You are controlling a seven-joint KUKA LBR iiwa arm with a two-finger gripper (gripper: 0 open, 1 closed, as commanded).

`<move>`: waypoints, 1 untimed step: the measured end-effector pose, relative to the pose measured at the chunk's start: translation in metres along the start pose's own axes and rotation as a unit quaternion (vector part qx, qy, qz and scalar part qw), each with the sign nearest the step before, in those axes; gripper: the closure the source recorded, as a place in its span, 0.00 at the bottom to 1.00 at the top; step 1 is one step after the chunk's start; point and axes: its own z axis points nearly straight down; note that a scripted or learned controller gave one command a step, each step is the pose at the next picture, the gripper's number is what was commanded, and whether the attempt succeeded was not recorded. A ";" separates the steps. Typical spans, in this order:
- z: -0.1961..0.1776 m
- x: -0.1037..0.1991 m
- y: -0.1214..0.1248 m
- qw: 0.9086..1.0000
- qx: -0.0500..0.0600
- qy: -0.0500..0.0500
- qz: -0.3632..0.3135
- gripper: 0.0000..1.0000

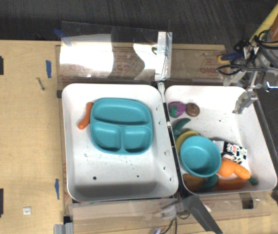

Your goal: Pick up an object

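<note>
My gripper (241, 105) hangs over the far right corner of the right bin (212, 94), with bare white floor under it. Nothing shows in it. Nearest to it are a brown ball (192, 109) and a purple toy (176, 109) by the bin's far left wall. A teal bowl (199, 155) sits at the front of this bin on a yellow piece (182, 138) and a dark teal piece (180, 126). Right of the bowl lie an orange carrot (235, 169) and a black-and-white box (234, 153).
The left bin (75, 169) holds a teal divided plate (121, 125) and a small orange carrot (86, 116) along the plate's left side. A clear plastic sheet (114, 57) stands behind the bins. Cables (244, 65) bunch around the arm's wrist at the far right.
</note>
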 end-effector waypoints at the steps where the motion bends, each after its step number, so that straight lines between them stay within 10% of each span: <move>1: 0.083 0.074 -0.010 1.000 -0.001 0.004 0.009 0.00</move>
